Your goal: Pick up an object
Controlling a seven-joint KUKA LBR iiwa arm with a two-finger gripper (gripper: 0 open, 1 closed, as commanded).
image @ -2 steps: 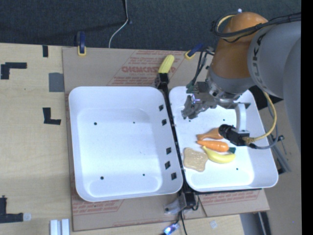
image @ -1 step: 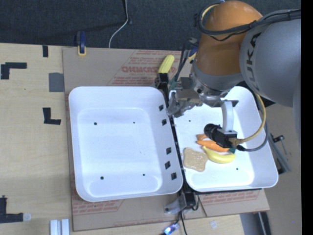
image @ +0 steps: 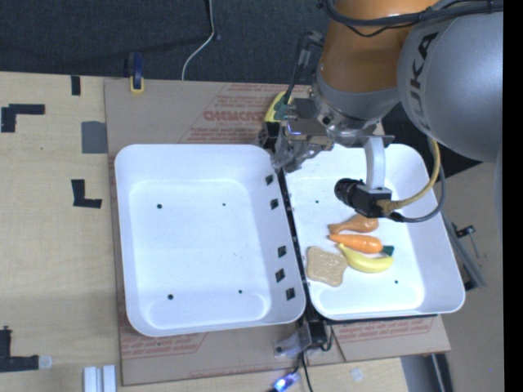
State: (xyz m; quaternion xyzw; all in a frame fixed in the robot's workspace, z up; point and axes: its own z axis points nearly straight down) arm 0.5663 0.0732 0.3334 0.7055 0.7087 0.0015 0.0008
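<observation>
Overhead, the gripper (image: 296,149) is seen at the upper left corner of the right bin (image: 425,300), beside the divide from the left bin (image: 131,219); whether it is open cannot be told. A carrot (image: 357,241) is laid with its long axis left-right, beside a banana (image: 367,260) and a slice of bread (image: 324,266). "KUKA" is partly read on the arm (image: 458,55). Red print on the cardboard (image: 221,113) is illegible. Open floor is left along the bin's upper right.

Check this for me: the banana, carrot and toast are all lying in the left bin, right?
Not quite. The camera view shows the banana, carrot and toast lying together in the right bin, not the left bin.
</observation>
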